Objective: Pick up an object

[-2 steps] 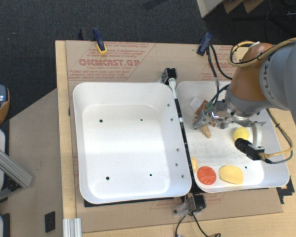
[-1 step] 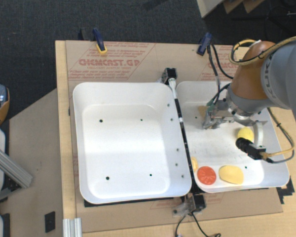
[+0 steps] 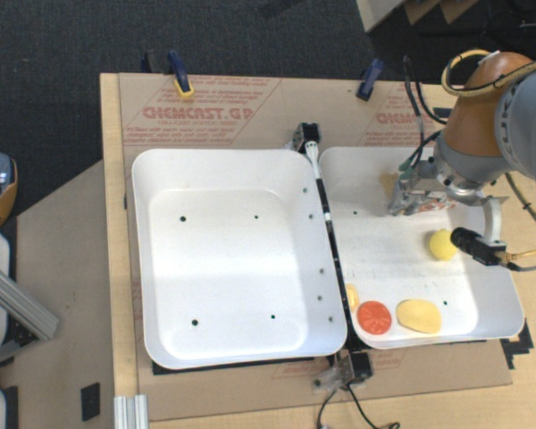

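Your gripper (image 3: 417, 199) sits low in the far part of the right-hand white plastic bin (image 3: 384, 248); whether it is released or clenched, you cannot tell. Nearest it lies a small round yellow ball (image 3: 442, 245), probably light, smooth and apt to roll, so close across its middle. At the near rim rest a flat red-orange disc (image 3: 373, 317) and a yellow oval lump (image 3: 418, 315), both likely light; take the lump across its narrow width.
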